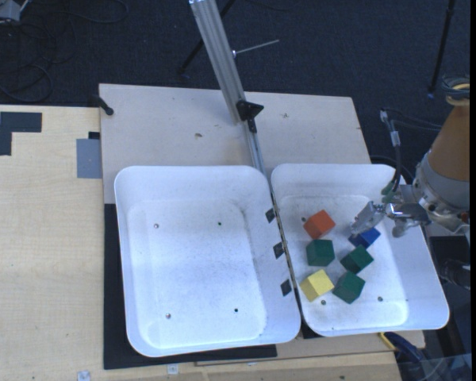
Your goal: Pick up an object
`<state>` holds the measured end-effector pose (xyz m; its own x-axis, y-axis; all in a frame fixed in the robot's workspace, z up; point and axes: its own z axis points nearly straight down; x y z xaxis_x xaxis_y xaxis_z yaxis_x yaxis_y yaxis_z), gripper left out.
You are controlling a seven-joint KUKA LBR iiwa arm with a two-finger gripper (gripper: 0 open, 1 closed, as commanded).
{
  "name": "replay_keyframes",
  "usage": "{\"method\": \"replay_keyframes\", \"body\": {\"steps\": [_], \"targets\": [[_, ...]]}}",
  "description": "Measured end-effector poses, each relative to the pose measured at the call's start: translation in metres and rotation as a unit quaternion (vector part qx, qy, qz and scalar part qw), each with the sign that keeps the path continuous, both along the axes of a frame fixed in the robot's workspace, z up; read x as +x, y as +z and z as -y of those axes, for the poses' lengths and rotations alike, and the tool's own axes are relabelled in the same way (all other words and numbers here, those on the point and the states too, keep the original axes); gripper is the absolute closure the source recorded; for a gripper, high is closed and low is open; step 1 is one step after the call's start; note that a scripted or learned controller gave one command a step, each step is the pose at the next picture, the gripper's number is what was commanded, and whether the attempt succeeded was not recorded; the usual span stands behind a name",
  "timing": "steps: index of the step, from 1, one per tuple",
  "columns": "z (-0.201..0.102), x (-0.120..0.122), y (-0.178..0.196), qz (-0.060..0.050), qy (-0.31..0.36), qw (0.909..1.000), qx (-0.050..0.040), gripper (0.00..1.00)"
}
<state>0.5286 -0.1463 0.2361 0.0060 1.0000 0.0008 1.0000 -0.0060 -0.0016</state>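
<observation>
Right white bin (416, 312) holds the blue block (367, 236), edges diagonal, under a tool (363, 227) of unclear spread

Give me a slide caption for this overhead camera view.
Gripper reaches toward a blue block among colored blocks in the right bin.

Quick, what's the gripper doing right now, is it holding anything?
Gripper: down in the right bin, right at the blue block; open, closed or holding cannot be told.
</observation>
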Motion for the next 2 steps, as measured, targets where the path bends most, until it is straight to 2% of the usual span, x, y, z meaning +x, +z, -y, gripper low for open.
{"method": "replay_keyframes", "body": {"steps": [1,2], "targets": [[-0.025,0.043,-0.114,0.001,0.004,1.0,0.0008,0.0],[-0.024,0.014,-0.078,-0.001,0.001,1.0,0.0006,0.0]]}}
